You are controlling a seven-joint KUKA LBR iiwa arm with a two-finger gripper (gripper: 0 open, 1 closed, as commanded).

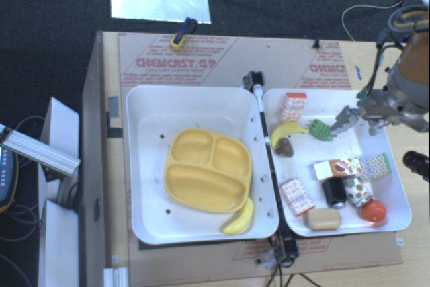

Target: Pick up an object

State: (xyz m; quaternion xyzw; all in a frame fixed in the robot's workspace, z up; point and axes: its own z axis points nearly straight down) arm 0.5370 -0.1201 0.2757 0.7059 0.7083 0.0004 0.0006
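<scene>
1. Over the right bin [393,165], near its rear right part, the claw [344,121] hangs at the end of the arm [410,77], which comes in from the right; whether it is released or clenched I cannot tell at this size, and nothing is seen between its tips.
2. Just beside the tips, toward the divider, lies a small green toy [322,130]; it looks like the nearest candidate for the pick, though contact cannot be judged.
3. Further along the rear wall stand a small orange-and-white carton [293,106] and, toward the divider, a banana [285,132] with a brown lump [285,147] touching it.
4. Toward the front edge of this bin lie a printed box [344,167], a patterned sponge-like block [376,165], a black cylinder [334,191], a speckled can [359,191], a red ball [373,211], a tan soap-like bar [324,218] and a small red-checked packet [296,196].
5. Across the divider, the left bin [144,144] holds a yellow divided plate [207,170] at its centre, with a second banana [240,217] touching the plate's front right corner.
6. Judged step: approach, nothing lifted yet. The next move likely calls for settling on one item, centring the tips over it, descending, closing, then rising clear of the neighbours.
</scene>
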